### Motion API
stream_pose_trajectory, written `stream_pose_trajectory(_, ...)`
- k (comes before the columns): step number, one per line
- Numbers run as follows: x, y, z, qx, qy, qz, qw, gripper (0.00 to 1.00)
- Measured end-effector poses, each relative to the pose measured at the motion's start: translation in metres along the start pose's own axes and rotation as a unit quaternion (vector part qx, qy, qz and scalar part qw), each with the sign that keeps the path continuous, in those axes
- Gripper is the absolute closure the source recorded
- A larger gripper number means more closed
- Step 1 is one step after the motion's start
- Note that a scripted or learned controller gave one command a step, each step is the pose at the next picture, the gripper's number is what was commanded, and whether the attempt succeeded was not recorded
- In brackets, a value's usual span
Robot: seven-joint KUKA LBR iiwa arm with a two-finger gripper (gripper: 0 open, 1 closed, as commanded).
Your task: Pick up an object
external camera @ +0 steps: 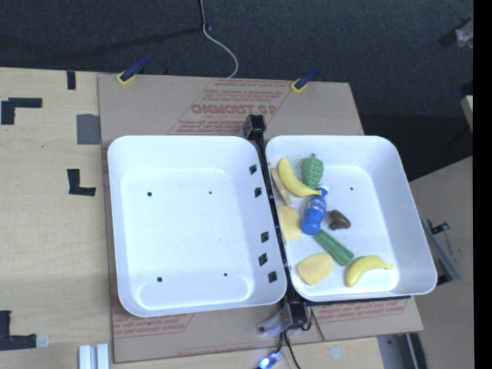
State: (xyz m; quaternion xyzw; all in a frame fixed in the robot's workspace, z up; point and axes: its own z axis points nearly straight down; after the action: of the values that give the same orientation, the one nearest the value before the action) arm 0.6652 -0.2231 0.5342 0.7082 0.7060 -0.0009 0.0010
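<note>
Two white bins being viewed side by side on cardboard sheet (pixel 231 102): left bin (pixel 123 229); right bin (pixel 384 183) holding two bananas (pixel 292 178) (pixel 366 268), blue bottle (pixel 314 215), green strawberry (pixel 311 170), brown piece (pixel 339 221). Gripper state cannot be told.

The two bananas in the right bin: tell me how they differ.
The upper banana lies near the bin's left wall, running on a diagonal; the lower banana lies near the front right corner, closer to level. The upper banana touches the green toy and the blue bottle; the lower banana lies by itself, just past the end of the green stick. Both are yellow, curved and lying flat in the right bin.
</note>
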Motion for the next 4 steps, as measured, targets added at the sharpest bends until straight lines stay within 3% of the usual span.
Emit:
stream_pose_trajectory(1, 0.012, 0.003, -0.001, 0.000, 0.000, -0.002, 1.0000, 1.00)
stream_pose_trajectory(2, 0.035, -0.023, 0.225, 0.008, 0.003, -0.001, 1.0000, 1.00)
stream_pose_trajectory(3, 0.098, 0.005, 0.093, -0.007, 0.001, -0.006, 1.0000, 1.00)
stream_pose_trajectory(4, 0.126, -0.001, -0.009, -0.006, 0.001, -0.004, 1.0000, 1.00)
